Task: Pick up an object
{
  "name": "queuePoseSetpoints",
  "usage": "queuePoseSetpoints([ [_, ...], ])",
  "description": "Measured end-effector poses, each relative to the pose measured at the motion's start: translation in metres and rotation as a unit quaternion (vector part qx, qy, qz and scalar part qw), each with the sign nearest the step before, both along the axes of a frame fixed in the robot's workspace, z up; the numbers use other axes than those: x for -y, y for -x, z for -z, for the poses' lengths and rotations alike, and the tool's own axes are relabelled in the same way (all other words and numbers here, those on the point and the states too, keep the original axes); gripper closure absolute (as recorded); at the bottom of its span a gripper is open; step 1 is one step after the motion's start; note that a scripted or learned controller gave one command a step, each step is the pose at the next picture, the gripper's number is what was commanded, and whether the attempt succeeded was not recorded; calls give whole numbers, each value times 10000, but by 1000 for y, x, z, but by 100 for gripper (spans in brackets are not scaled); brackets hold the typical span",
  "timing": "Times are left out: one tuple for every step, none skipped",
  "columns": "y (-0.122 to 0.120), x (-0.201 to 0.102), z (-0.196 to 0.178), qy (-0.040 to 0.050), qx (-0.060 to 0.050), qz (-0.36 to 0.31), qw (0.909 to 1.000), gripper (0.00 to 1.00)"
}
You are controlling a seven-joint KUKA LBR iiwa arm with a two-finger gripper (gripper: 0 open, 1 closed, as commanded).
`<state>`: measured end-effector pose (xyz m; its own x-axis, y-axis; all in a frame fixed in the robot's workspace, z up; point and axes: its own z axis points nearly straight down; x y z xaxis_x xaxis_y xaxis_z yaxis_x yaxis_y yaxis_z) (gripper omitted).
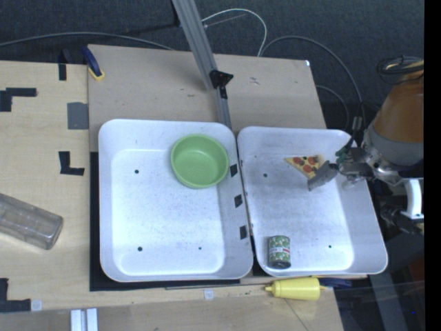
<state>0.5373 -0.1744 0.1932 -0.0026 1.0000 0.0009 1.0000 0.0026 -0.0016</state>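
Pincer position: the pincer (pixel 329 174) sits low inside the right bin (pixel 358 254), near that bin's far right corner, at the end of the grey arm (pixel 400 126) that reaches in over the bin's right rim.
Pincer state: cannot be judged; the tip reads as one dark grey wedge at this slant, and nothing is seen between its parts.
Nearest object: a pizza slice toy (pixel 305 163), lying flat on the bin floor by the far wall, just beside the pincer tip on the side toward the left bin (pixel 114 205). Touching or a hair apart cannot be determined.
Direction to object: from the pincer, the slice lies toward the far wall and slightly toward the divider between the two bins.
Long axis of slice: roughly parallel to the far wall, with the crust end toward the arm and the narrow end toward the divider.
Move requirement (judgement): a short shift toward the far wall would centre the pincer over the slice; the flat shape leaves little to grip.
Other object, right bin: a small green can (pixel 279 251), on its side near the front wall, well apart from the pincer.
Left bin: a green bowl (pixel 200 161), upright near the far right corner.
Tabletop, front edge: a yellow bottle (pixel 296 289) outside the right bin.
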Motion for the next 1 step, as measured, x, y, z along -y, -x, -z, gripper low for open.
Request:
queuePoseSetpoints([
  [0,0,0,0,1,1,10000,0],
])
